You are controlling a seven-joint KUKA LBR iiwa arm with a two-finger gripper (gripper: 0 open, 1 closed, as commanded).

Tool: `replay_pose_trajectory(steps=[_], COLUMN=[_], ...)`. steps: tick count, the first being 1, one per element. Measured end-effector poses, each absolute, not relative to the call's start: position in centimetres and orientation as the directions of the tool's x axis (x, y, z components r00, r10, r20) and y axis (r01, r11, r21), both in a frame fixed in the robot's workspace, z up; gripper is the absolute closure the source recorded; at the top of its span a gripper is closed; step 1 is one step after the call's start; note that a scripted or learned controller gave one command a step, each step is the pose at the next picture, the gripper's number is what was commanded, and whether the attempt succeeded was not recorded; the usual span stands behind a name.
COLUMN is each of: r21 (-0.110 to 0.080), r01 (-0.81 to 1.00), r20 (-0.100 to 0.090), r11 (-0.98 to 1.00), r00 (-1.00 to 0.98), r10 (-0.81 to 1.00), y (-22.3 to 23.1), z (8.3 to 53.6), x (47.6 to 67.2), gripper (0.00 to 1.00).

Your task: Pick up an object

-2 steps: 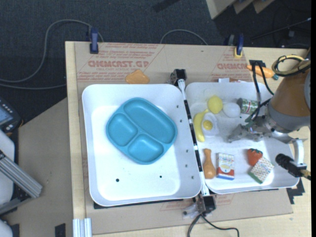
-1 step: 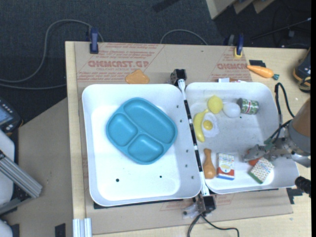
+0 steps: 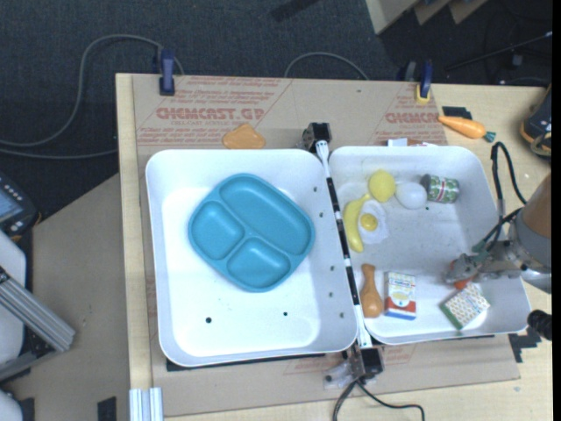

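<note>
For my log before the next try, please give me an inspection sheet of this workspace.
Surface: bench bearing left bin and right bin.
Job's things: in right bin, lemon, banana, white ball, can, small box, checked packet, orange piece.
Clutter: blue divided plate in left bin; carrot and orange lump on bench.
Grippers: claw over right bin, beside checked packet; hold unclear.
Cables: cable on floor.
Surroundings: dark carpet.
</note>
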State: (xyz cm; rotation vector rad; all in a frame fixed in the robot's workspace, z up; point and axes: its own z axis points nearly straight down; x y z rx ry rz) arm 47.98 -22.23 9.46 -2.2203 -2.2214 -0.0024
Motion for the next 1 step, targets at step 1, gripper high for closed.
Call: replay_pose_trajectory(steps=[1], r21=[-0.002], r01=[1.0], r20=[0.003], r11=[0.005], r00=[-0.005], r10=[1.0], y=[-16.27], z=[8.41], x=[47.95], gripper=[1.0])
